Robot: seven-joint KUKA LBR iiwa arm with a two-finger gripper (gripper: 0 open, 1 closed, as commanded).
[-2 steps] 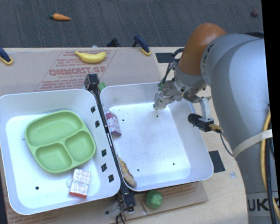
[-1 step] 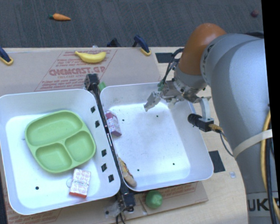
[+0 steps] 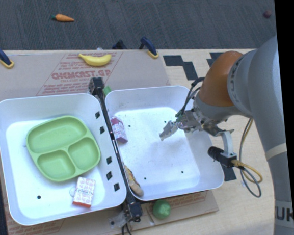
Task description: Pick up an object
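Note:
My gripper [image 3: 165, 129] hangs over the right bin [image 3: 193, 179], in its upper right part, above bare white floor. It is open and nothing lies between its fingers. A small purple-and-white packet [image 3: 118, 129] rests against that bin's left wall, well to the left of the gripper. A brownish, bread-like item [image 3: 133, 183] lies in the bin's lower left corner. In the left bin [image 3: 14, 203] sit a green divided plate [image 3: 62, 147] and a red-and-white box [image 3: 84, 191].
A yellow banana [image 3: 96, 58] lies on the cardboard behind the bins. A green ball [image 3: 161, 209] sits outside the front rim of the right bin. Blue clamps [image 3: 149, 46] hold the board's back edge. An orange carrot [image 3: 64, 17] is on the floor.

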